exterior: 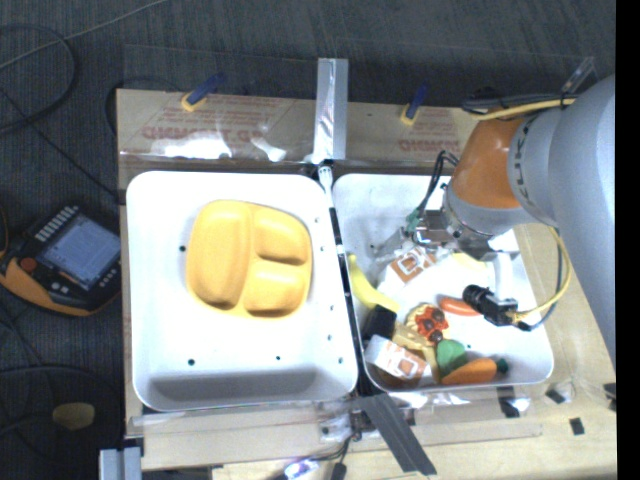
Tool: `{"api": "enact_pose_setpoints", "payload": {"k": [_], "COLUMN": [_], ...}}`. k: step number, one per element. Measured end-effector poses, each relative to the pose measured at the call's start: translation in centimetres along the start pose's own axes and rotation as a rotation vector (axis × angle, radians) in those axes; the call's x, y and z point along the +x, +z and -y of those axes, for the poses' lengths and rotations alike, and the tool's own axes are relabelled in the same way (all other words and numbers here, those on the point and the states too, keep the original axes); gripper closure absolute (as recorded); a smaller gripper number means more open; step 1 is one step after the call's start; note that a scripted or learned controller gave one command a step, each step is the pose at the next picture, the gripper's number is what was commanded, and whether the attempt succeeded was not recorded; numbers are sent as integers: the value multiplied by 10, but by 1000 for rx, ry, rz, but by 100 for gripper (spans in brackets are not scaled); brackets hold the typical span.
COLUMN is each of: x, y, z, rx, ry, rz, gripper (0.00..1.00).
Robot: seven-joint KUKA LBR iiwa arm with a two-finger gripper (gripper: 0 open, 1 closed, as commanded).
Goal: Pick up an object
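Left bin point(150, 368): a shallow white plastic tub on the desk, holding a yellow sectioned plastic plate point(248, 256) turned face down near its middle.
Right bin point(535, 353): a matching white tub just beside it, with a yellow banana point(364, 285) along its left wall, an orange carrot point(470, 371) at the near edge, and small printed packets point(412, 264) near the middle.
Gripper point(425, 230): low over the far part of the right bin, just beside the packets; I cannot tell how far open it is.

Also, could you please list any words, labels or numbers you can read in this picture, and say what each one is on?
None can be read.
Red print on the cardboard sheet: too blurred.
Handheld pendant screen: too small.
Orange-and-white card in the right bin: markings unreadable.
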State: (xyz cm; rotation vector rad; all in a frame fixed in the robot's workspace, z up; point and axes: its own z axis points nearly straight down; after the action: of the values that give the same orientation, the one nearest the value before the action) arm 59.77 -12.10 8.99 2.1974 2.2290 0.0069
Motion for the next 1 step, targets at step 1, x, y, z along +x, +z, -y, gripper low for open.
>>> {"api": "enact_pose_setpoints", "payload": {"k": [1], "x": [1], "y": [-12], "z": [-3], "rx": [-7], "ry": [-1], "rz": [-2], "gripper": [100]}}
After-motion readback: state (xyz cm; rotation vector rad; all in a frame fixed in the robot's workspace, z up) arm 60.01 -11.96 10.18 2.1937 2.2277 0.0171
